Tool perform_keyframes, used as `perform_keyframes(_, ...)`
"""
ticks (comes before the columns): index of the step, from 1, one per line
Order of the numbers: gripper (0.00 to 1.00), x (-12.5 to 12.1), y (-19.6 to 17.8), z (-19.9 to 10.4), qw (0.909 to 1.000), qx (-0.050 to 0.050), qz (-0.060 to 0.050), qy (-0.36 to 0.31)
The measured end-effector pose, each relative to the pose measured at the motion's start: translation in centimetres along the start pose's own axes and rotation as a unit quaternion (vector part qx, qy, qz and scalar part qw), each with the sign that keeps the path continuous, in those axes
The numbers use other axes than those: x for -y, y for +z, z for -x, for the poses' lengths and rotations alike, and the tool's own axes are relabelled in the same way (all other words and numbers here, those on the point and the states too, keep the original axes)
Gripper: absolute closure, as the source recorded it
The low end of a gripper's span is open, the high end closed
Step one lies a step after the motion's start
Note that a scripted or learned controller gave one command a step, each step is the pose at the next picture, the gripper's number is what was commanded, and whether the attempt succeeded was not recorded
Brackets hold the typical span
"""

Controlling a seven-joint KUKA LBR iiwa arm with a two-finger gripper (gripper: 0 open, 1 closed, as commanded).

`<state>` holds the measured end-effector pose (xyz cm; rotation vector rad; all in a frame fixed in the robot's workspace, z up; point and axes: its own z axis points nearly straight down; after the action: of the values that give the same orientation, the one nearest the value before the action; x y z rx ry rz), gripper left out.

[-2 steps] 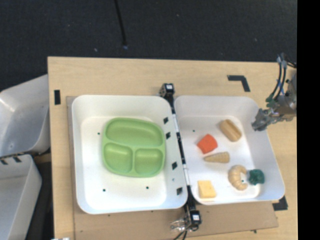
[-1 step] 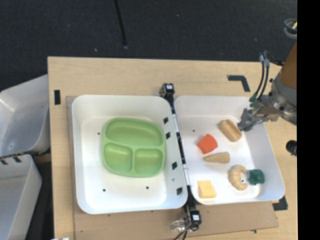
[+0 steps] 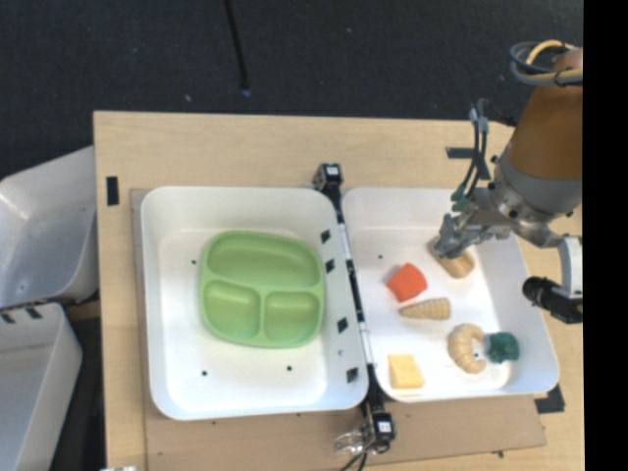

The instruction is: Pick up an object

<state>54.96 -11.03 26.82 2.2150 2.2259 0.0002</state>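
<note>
Jaws (image 3: 454, 246) sat low in the right bin (image 3: 530, 381), right over a tan piece (image 3: 457, 264) at the back, probably lined up for a grab. Couldn't tell if they were spread or pinching. Orange block (image 3: 406, 282), cone (image 3: 427, 309), yellow cube (image 3: 405, 371) and a bagel (image 3: 467, 347) lay loose nearby. Green tray (image 3: 262, 287) sat alone in the left bin (image 3: 172, 381).

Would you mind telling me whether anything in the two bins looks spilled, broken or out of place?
Nothing stands out. The green divided plate lies flat in the left bin. In the right bin, the orange piece, cone, yellow block and ring-shaped pastry lie apart, unspilled. The tool is over a tan piece.
</note>
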Motion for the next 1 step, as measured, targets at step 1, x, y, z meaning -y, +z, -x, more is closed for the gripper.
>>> perform_keyframes(1, 1.0, -1.03, 0.49, -4.65, 1.0, -0.001, -0.001, -0.001)
